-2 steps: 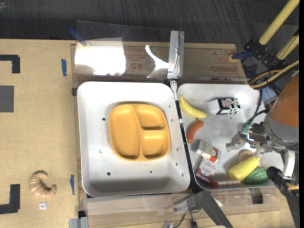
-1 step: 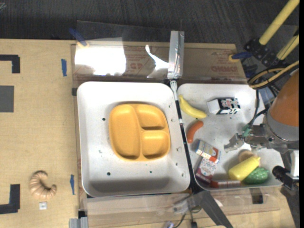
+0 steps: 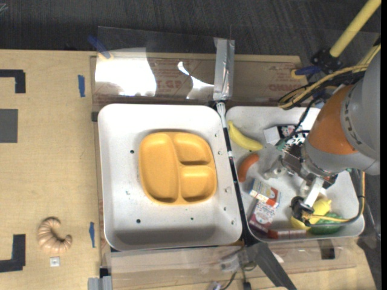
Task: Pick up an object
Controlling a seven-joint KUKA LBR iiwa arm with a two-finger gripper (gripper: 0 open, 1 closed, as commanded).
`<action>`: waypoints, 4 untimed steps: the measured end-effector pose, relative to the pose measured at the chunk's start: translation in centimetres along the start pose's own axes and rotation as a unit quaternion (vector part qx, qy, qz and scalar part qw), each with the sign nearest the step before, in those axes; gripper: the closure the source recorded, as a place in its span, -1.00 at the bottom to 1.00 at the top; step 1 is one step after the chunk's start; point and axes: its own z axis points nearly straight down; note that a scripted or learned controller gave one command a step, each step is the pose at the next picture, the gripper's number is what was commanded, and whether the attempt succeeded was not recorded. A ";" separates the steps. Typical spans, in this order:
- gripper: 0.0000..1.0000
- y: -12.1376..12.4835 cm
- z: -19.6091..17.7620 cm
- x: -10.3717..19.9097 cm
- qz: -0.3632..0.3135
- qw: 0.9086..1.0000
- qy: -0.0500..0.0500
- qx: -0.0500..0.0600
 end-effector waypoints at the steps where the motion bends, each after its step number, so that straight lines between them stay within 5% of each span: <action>1: -1.00 5.6 0.1 3.3 0.089 0.996 0.000 0.000; 2: -1.00 6.3 0.1 6.8 0.201 0.980 0.000 0.001; 3: -1.00 4.3 -10.1 14.2 0.220 0.975 0.002 0.001; 4: -1.00 5.2 -9.7 8.8 0.383 0.924 -0.003 0.003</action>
